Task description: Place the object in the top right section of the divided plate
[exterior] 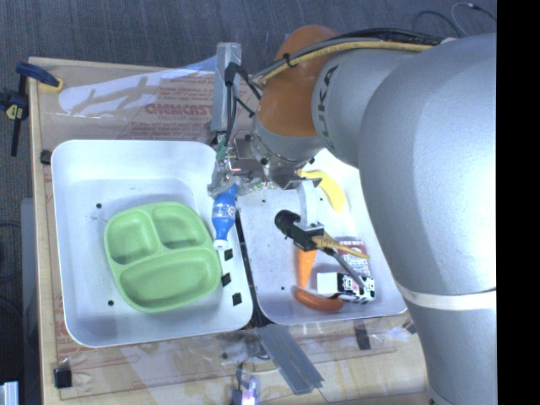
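Your gripper [226,182] grips a blue bottle [222,216] mid-frame; green plate [160,256] in left bin [76,163]; banana [332,188] in right bin [270,298].

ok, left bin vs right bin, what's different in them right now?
The left bin holds one thing, a green divided plate lying flat; the right bin holds several small items, among them a banana and an orange piece. The arm reaches over the right bin, while its gripper, with a blue object below it, sits over the seam between the bins. Both bins are shallow and white.
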Robot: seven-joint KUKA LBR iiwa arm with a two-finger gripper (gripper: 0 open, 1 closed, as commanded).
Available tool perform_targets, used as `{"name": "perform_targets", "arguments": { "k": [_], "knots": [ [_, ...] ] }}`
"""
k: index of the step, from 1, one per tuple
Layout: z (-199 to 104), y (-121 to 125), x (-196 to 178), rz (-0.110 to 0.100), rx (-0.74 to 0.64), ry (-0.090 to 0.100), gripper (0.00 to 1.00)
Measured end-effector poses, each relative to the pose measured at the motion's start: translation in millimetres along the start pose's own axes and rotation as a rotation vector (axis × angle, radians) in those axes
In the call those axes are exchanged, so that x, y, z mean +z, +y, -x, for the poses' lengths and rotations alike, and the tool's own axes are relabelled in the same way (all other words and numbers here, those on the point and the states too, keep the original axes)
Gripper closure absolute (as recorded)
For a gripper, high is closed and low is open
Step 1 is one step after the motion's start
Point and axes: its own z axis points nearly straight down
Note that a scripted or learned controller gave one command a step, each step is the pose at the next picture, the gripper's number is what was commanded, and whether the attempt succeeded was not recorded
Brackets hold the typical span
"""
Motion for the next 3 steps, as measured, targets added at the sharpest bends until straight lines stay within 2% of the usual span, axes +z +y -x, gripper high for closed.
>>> {"name": "perform_targets", "arguments": {
  "k": [1,2,3],
  "knots": [
    [0.0,0.1,-0.1,0.000,0.000,0.000,0.00],
    [37.7,-92.8,-124.0,0.007,-0.364,-0.002,0.00],
    [95.5,-64.5,-65.3,0.002,-0.108,0.000,0.00]
  ]
}}
